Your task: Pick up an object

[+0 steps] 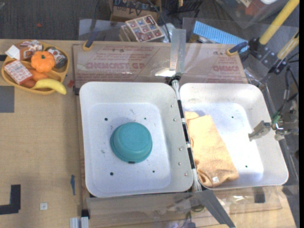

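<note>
Far to the left of the fingers, a teal bowl (pixel 131 142) lies upside down in the left bin (pixel 95 96). Nearer, an orange cloth (pixel 210 151) lies crumpled along the right bin's (pixel 247 96) left wall. The fingers (pixel 257 130) sit at that bin's right edge, touching nothing; whether they are apart or together I cannot tell.

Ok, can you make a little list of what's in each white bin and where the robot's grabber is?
left bin: one teal bowl, upside down, near the middle
right bin: one orange cloth, crumpled along the bin's left side
gripper: at the right bin's right edge, apart from the cloth, holding nothing
off the bins: a yellow dish of toy food with a banana, top left on the bench
</note>
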Controlling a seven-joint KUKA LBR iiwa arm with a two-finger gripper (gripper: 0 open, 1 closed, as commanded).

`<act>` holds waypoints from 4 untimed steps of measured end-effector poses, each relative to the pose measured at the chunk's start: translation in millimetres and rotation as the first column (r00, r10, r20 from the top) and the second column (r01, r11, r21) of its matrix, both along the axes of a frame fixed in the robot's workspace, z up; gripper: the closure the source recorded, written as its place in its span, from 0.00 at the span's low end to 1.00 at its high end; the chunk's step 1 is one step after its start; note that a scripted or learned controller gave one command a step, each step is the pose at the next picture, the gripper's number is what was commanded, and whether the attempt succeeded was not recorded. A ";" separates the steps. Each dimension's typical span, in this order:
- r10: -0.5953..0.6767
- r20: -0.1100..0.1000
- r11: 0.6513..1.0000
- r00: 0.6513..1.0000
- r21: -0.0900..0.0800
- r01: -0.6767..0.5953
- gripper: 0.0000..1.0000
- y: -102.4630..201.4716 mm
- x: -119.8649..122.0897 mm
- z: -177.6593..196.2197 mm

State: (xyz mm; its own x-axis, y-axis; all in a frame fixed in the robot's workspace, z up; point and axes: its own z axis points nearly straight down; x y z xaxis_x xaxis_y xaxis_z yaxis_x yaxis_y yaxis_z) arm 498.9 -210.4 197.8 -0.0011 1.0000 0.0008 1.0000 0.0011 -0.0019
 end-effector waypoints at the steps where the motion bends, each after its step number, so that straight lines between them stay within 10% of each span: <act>1: 0.098 0.000 0.995 0.995 0.000 -0.098 0.00 88.3 33.8 -76.8; 2: 0.236 0.010 0.972 0.972 -0.004 -0.236 0.00 109.7 83.1 -108.7; 3: 0.551 0.005 0.834 0.834 -0.005 -0.551 0.00 97.3 118.8 -46.5; 4: 0.560 0.007 0.829 0.829 -0.005 -0.560 0.00 106.5 118.7 -107.5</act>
